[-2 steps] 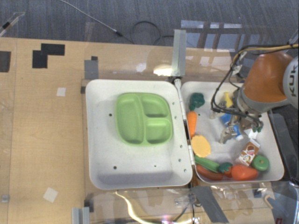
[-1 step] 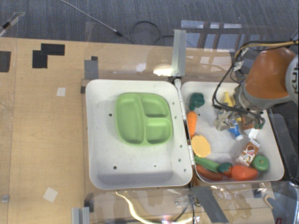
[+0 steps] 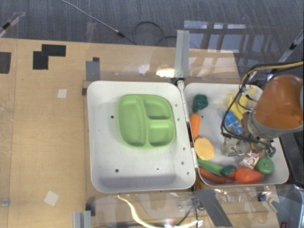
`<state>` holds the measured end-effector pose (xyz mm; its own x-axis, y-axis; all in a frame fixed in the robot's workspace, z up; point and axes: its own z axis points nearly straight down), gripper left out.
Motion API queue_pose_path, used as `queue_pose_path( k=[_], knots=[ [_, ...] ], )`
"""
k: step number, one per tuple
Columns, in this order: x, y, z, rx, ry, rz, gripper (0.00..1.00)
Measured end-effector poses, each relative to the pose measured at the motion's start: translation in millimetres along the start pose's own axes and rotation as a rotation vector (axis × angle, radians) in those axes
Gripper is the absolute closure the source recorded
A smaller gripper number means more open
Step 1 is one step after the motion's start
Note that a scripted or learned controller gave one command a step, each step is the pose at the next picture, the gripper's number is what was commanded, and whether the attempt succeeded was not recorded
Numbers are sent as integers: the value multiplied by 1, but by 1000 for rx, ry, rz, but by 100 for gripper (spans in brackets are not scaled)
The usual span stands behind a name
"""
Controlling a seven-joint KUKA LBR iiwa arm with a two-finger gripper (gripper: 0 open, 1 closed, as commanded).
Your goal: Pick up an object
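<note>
The gripper (image 3: 237, 145) hangs low among crowded toys; its grip state cannot be told. A yellow disc (image 3: 204, 148) lies just beside it. Risk: neighbouring pieces could block a clean pick.

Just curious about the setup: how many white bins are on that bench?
2. The left bin holds a green divided plate; the right bin holds toy food.

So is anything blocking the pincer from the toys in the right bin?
Nothing visible does. The pincer hangs low inside the right bin, with the yellow round toy to its left and the green cucumber and red tomato just in front, all uncovered.
</note>
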<state>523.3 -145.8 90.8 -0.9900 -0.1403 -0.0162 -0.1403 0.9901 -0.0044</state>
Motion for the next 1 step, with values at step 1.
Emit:
queue_pose_path(
  k=[1],
  knots=[
    [-34,48,0,-2,0,517,100]
  ],
)
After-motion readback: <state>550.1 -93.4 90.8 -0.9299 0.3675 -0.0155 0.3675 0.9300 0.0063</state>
